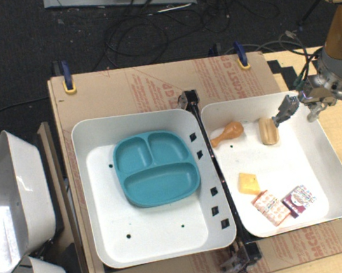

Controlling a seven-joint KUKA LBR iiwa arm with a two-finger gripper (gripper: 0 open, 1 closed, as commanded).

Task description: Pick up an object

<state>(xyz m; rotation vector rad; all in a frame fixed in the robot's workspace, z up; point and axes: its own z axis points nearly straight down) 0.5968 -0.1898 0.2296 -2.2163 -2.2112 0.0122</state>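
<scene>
In the right bin [329, 159] lie a tan bread roll [268, 131], an orange-brown drumstick [227, 134], a yellow cheese wedge [248, 183], a red-and-white packet [269, 207] and a purple packet [298, 198]. My gripper [298, 114] hangs over the bin's upper right part, just right of the bread roll. Its two fingers are spread apart, with nothing between them. One fingertip [283, 113] is close beside the roll.
The left bin [97, 196] holds a teal divided plate [157, 167]. A black divider [214, 171] runs between the bins. White containers [11, 203] stand off the bench at far left. Cables lie on the dark floor behind.
</scene>
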